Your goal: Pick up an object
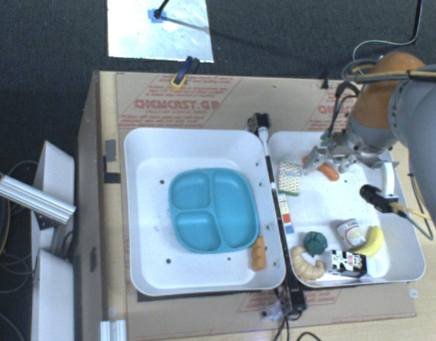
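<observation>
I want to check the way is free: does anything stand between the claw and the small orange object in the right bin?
Nothing visible does. The claw hangs directly over the orange object near the right bin's far edge; the patterned packet lies apart, toward the divider.

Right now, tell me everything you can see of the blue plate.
The blue plate is a rounded square, light blue, plastic by its look, split into three compartments: two at the far side and one wide one nearer the camera. It lies flat and turned slightly askew, about the middle of the left bin. A small orange-brown item lies at its near right corner, close to or touching the rim.
</observation>
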Robot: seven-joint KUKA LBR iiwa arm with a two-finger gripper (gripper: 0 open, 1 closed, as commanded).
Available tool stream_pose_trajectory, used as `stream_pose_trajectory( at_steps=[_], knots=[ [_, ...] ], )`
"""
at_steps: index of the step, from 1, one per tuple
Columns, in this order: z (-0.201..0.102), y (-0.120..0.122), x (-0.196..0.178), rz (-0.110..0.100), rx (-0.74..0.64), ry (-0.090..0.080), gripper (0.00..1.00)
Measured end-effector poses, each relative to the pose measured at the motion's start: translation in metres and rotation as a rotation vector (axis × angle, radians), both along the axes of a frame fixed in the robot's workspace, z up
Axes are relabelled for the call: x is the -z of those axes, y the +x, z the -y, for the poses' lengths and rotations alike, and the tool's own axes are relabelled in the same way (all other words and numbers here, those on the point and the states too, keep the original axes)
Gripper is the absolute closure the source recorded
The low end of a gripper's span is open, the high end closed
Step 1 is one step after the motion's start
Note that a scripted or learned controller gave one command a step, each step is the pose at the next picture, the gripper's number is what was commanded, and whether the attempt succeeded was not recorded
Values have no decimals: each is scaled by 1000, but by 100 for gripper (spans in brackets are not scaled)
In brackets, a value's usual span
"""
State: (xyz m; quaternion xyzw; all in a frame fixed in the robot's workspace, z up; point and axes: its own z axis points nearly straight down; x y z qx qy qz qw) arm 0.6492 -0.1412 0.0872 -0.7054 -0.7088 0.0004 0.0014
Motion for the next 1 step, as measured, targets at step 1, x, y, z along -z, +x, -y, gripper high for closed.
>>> stream_pose_trajectory(
  at_steps=[1],
  knots=[
    [1,0,-12,-2,-3,-1,100]
  ],
)
